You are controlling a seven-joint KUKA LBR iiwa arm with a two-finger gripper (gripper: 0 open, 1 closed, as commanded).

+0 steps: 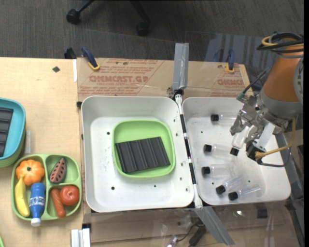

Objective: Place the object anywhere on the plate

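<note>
You're looking at a robotics lab: a wooden bench [38,87] carries two white bins [96,193] backed by clamped cardboard [125,77]. Grey office carpet [38,24] and a chair base [106,14] lie behind. A tray of toy food [46,185] sits beside.

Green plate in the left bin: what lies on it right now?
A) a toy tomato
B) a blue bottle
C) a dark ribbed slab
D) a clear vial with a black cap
C: the green plate carries a dark ribbed slab, while the black-capped vials lie in the right bin.
</note>
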